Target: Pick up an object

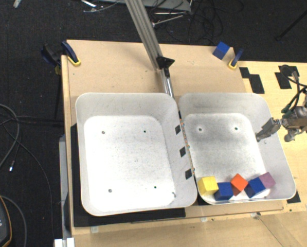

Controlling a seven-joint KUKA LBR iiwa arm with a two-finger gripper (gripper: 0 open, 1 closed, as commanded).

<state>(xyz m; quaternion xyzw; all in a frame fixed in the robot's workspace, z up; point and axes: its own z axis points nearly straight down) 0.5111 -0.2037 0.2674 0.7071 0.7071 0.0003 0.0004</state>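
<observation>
Several small blocks lie in a row along the front wall of the right bin (276,153): a yellow block (208,184), a blue block (224,190), an orange block (239,182), a second blue block (255,187) and a purple block (267,179). My gripper (270,128) reaches in over the bin's right rim, well behind the blocks and apart from them. Nothing shows in its grasp.
The left bin (86,138) adjoins the right one. A slanted metal pole (145,27) ends at the back where the bins meet. A loose blue block (221,49) sits on the bench's far right corner beside a clamp (234,59). Black tape marks (253,78) lie nearby.
</observation>
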